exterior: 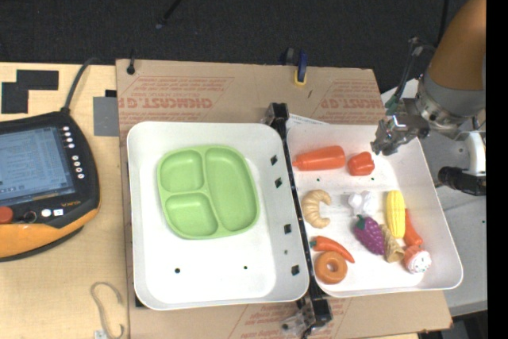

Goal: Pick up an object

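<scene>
Toy foods, the things on offer for picking, are lying loose in the right shallow white plastic bin (444,194), spread apart so that each could be taken singly. Nearest the camera, an orange ring-shaped toy doughnut (331,268) is sitting beside a curved red chilli (333,248); a purple plastic grape bunch (369,234), a yellow corn cob (394,212) and a small red-and-white toy (417,260) are lying just right of them. Further back, a tan croissant (317,206) is resting near the divider, with a long orange carrot-like piece (319,159) and a small red pepper (361,163) beyond. The left white bin (151,250) is holding a green three-compartment tray (208,191). Farthest, the grey arm's gripper (390,136) is hanging over the right bin's back corner, apart from every toy; whether its jaws are wide or narrow I cannot tell.
</scene>
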